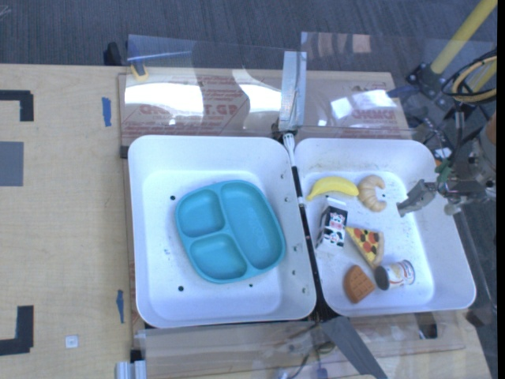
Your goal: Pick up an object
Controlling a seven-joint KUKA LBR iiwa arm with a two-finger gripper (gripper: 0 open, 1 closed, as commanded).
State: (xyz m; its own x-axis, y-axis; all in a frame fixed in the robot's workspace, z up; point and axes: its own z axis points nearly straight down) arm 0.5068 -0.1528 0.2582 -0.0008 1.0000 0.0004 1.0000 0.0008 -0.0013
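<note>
Your gripper (416,198) hovers over the right bin's (450,290) right side; I cannot tell how its jaws stand, and they hold nothing visible. The croissant (372,192) lies nearest, just beside the banana (332,187). Descend centred on it, clear of its neighbour.

Banana (332,186), croissant (372,192), carton (334,227), pizza slice (367,245) lie in right bin (450,287).
</note>
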